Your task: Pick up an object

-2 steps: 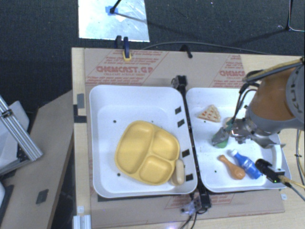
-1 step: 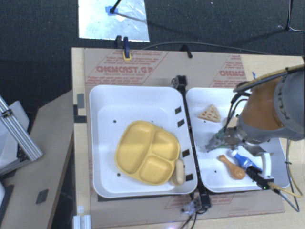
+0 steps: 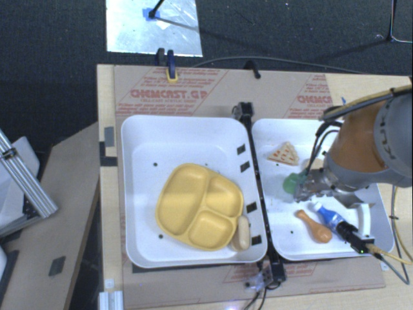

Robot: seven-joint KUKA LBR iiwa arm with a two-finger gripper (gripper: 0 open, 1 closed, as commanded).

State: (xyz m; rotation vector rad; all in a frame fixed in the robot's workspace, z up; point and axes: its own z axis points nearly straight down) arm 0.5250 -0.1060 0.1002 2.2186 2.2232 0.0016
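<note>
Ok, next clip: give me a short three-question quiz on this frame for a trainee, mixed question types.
1. True or false: the yellow divided plate lies in the right bin.
2. Multiple choice: what sits right beside the gripper? A) the waffle wedge B) the green object C) the drumstick
3. Fill in: the small beige bread-like piece lies against the plate's ____ corner, by the divider.

Key:
1. False; it lies in the left bin.
2. B.
3. Lower right, as the camera sees it.
</note>
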